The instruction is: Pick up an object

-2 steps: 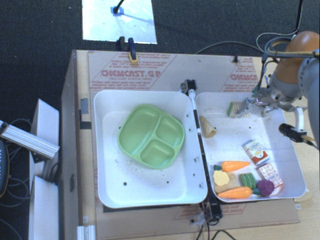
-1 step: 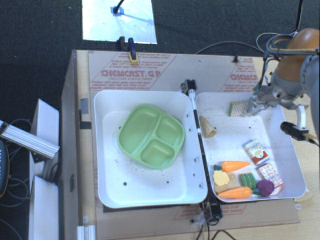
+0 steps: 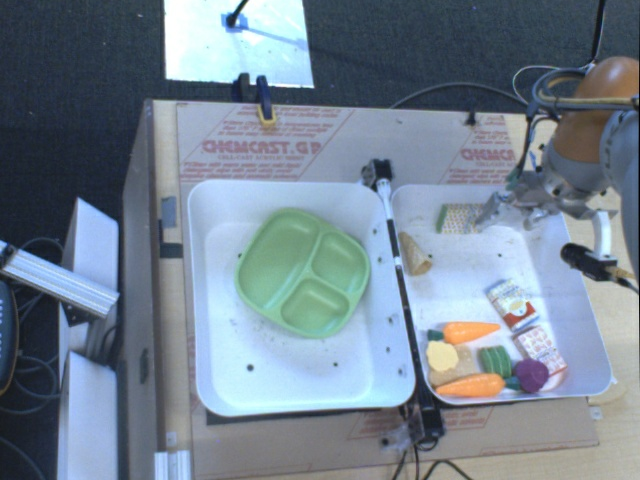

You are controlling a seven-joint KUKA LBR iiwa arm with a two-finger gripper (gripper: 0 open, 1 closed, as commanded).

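Note:
My gripper point(image 3: 508, 217) hangs over the back of the right bin point(image 3: 590, 313), open, with nothing between its fingers. Its left fingertip is just right of a speckled green-and-white block point(image 3: 457, 219). A tan cone-shaped piece point(image 3: 414, 254) lies near the divider. Two small red-and-white cartons point(image 3: 511, 303) point(image 3: 540, 346) lie toward the bin's right. At the front sit two orange carrots point(image 3: 470, 332) point(image 3: 470, 386), a yellow piece point(image 3: 441, 355), a green piece point(image 3: 494, 360) and a purple piece point(image 3: 531, 375).
The left bin point(image 3: 215, 368) holds a light green compartment plate point(image 3: 302, 272). A black cable end point(image 3: 590, 263) hangs off the arm by the right bin's right wall. A clamp point(image 3: 378, 173) stands at the divider's back end.

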